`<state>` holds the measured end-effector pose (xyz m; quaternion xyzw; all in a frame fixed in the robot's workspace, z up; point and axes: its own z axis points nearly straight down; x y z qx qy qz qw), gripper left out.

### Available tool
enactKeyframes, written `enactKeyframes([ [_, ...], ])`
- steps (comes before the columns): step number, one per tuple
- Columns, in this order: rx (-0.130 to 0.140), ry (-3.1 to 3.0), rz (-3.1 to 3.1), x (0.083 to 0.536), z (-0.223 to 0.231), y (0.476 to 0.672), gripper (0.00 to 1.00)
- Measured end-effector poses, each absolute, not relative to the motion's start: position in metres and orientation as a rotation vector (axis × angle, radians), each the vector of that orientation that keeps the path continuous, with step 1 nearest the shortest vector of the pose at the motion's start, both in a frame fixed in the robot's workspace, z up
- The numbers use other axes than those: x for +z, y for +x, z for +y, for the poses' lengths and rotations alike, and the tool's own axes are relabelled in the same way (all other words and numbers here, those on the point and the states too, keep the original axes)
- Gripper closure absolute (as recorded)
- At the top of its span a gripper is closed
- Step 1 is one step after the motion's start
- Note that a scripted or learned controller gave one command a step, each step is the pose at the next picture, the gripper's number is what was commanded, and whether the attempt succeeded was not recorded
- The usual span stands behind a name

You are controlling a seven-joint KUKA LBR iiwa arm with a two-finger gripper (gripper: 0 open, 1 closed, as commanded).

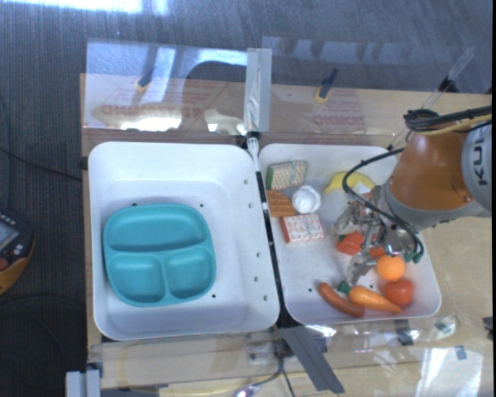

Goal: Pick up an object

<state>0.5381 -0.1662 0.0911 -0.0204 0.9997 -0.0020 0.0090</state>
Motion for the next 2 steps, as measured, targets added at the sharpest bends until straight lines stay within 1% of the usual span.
enactKeyframes([
  [1,-0.007,0.094,3.119,0.092,-0.127,0.492,0.00],
  [2,-0.004,0.291,3.116,0.090,-0.094,0.540,0.00],
])
